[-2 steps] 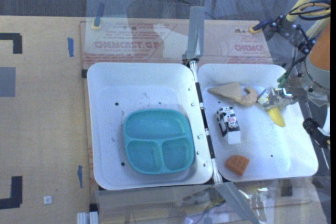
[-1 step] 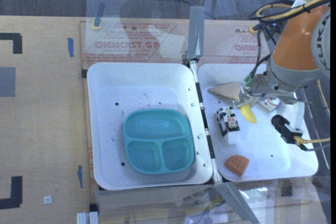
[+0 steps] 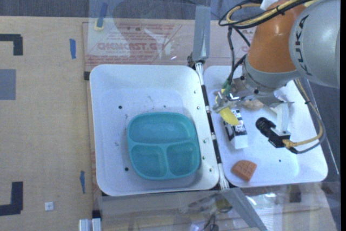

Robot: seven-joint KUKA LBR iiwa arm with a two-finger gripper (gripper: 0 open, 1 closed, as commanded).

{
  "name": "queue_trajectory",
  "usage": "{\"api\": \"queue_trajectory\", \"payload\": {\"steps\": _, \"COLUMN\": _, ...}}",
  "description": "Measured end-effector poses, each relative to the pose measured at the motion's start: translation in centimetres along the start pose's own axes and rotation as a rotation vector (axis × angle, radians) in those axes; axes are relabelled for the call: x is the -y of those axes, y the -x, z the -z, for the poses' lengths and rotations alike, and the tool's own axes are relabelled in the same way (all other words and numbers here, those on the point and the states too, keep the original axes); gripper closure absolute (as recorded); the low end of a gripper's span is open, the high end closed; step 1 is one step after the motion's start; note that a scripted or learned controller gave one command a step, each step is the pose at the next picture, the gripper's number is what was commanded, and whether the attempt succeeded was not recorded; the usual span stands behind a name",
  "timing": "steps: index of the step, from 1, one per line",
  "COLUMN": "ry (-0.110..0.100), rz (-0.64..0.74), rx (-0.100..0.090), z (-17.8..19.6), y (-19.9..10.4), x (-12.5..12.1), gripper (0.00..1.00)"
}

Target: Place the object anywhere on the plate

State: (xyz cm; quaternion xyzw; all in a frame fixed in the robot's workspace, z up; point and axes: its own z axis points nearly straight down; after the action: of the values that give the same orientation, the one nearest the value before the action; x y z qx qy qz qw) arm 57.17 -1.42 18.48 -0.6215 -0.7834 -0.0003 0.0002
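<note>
Nearest the lower edge, in the right bin [image 3: 311,167], an orange waffle-textured object [image 3: 244,170] lies flat on the white floor near the front left corner, well apart from anything else. Left of the divider, the left bin [image 3: 108,89] carries a teal plate [image 3: 162,144] with three compartments (one wide at the back, two smaller at the front), sitting toward the front of that bin, nothing on it. Farther back in the right bin, the end effector [image 3: 235,126] hangs low over the floor near the divider: white body, yellow patches, black markings; whether its fingers stand open or closed cannot be told from this angle, and nothing is seen between them. A black fitting [image 3: 268,131] with a yellow cable sits just beside it to the right. Behind, the grey arm [image 3: 319,40] with its orange band [image 3: 273,35] leans in from the right. Wooden surface [image 3: 43,116] beyond the bins, blue tape marks on it.
</note>
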Motion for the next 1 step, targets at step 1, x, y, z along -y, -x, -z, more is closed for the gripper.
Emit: {"api": "queue_trajectory", "payload": {"steps": 1, "ry": -0.002, "rz": -0.024, "rx": 0.000, "z": 1.55, "y": -8.96, "x": 2.93, "gripper": 1.00}}
